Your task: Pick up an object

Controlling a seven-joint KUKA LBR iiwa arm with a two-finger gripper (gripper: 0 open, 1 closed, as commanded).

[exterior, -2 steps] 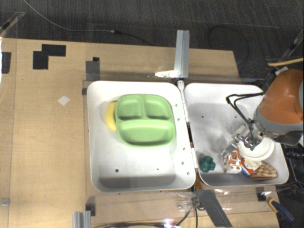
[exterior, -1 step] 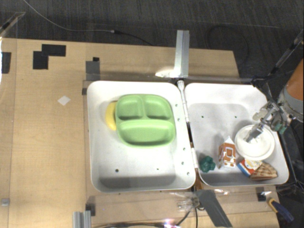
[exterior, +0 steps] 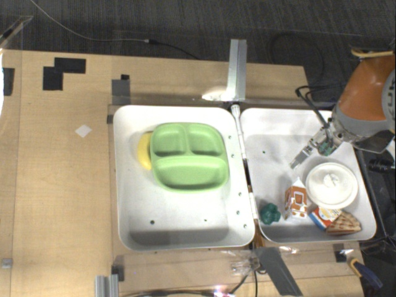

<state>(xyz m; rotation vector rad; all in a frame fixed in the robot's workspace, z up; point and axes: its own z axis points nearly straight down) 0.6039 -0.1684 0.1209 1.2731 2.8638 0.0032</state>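
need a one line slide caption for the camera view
Gripper over right bin above white lid; green tray in left bin.

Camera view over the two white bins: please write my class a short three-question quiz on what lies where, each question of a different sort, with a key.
1. True or false: the green divided plate lies in the left bin.
2. Multiple choice: which thing peeks out from under the plate's left edge? A) a yellow object B) a red cup C) a blue spoon
3. Fill in: the gripper hangs over the ____ bin, up and left of the white round lidded container.

Key: 1 true; 2 A; 3 right. Near that container also lie a small teal object and an orange-and-white carton.
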